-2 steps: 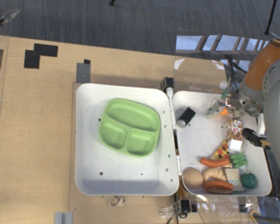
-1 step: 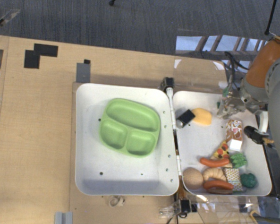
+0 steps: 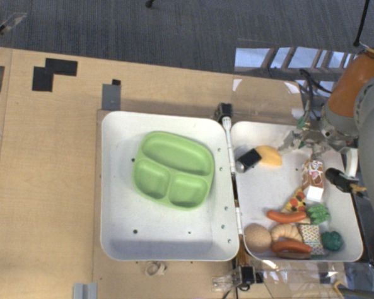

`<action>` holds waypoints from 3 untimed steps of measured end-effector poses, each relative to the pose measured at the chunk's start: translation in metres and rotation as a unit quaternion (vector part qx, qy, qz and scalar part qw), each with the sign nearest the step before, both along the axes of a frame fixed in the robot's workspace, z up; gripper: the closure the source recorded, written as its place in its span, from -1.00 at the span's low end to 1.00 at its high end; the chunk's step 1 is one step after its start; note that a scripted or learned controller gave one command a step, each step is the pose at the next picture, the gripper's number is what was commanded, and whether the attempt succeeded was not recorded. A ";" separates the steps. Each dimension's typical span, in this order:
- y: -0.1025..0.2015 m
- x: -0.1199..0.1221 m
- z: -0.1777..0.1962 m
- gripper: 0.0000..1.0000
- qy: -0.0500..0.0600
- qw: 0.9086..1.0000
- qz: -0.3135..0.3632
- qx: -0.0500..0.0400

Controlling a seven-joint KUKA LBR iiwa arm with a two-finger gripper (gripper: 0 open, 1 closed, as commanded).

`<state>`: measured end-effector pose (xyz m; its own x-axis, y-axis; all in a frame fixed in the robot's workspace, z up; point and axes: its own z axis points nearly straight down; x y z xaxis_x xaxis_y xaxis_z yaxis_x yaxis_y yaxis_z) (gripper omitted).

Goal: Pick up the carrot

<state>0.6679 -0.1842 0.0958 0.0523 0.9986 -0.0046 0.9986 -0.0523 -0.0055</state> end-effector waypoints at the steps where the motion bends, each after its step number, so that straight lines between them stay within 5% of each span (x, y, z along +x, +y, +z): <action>1: 0.076 -0.029 -0.001 -1.00 -0.015 0.999 -0.031 0.000; 2: 0.034 0.002 -0.011 -1.00 -0.005 0.997 -0.073 0.001; 3: 0.038 0.002 0.000 1.00 -0.003 0.998 -0.068 0.002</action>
